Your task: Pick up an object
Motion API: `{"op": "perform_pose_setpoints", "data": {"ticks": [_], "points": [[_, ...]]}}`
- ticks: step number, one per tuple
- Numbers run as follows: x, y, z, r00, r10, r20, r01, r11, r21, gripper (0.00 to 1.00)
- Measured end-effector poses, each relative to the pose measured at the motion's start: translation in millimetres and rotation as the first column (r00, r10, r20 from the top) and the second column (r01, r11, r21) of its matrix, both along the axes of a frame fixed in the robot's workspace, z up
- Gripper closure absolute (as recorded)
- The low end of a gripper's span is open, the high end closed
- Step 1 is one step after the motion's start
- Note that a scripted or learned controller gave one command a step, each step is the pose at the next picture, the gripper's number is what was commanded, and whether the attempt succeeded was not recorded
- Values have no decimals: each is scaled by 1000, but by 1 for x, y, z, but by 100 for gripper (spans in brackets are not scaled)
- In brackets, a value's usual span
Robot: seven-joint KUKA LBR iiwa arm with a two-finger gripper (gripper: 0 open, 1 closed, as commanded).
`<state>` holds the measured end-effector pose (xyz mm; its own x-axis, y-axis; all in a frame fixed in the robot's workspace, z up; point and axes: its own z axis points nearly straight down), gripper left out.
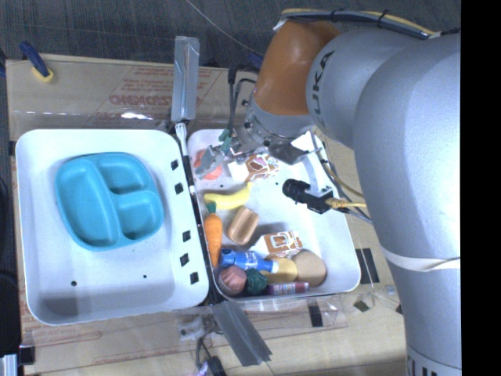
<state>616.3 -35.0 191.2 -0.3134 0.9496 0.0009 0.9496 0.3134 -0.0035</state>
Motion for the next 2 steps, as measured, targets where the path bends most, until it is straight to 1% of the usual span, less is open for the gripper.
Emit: {"op": "perform_pose_setpoints", "data": {"ticks": [1,2], "points": [[-52,-20,0,971,239,0,-239,971,1,0],[-72,-67,-86,930,367,12,-367,930,-11,0]]}}
